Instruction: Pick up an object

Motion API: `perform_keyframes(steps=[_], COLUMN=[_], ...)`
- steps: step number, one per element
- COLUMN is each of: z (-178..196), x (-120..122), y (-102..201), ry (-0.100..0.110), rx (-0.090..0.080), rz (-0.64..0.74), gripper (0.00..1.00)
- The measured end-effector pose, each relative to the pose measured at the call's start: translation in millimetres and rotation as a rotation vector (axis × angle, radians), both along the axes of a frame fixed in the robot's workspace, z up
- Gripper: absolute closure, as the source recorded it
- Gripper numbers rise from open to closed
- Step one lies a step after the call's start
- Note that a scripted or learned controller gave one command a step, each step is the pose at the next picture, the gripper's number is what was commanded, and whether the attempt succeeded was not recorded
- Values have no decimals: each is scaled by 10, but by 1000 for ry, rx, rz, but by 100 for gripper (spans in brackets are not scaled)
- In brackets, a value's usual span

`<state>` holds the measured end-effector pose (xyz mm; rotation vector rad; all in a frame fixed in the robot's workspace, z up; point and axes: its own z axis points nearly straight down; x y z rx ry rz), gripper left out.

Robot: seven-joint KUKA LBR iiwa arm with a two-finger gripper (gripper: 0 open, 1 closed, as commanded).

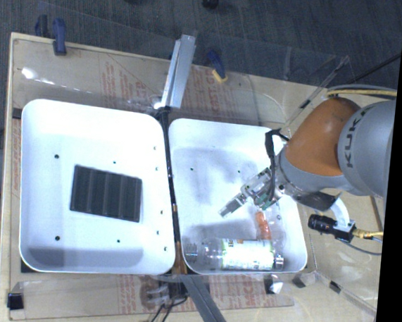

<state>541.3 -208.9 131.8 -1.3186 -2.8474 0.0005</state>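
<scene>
a clear plastic bottle (238,255) with a white-green label lies on its side along the right bin's (208,157) near wall.

The arm (361,147) bears dark letters, "KU", partly cut off, at the right. Red print on the bench (215,87) is too faint to read.

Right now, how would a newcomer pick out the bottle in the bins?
Take the right-hand white bin, under the arm. Along its near wall lies a clear plastic bottle on its side. Its white-and-green label separates it from the small orange item just above.
</scene>
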Motion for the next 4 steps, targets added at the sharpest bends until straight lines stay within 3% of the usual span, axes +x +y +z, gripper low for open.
perform_keyframes(steps=[1,2,3,4], z=[820,380,-68,913], x=[-37,-28,-23,54], y=[-22,2,5,-19], ry=[-5,-2,-2,-6], rx=[-2,0,-1,-3], rz=[-45,105,82,17], gripper=[0,0,0,0])
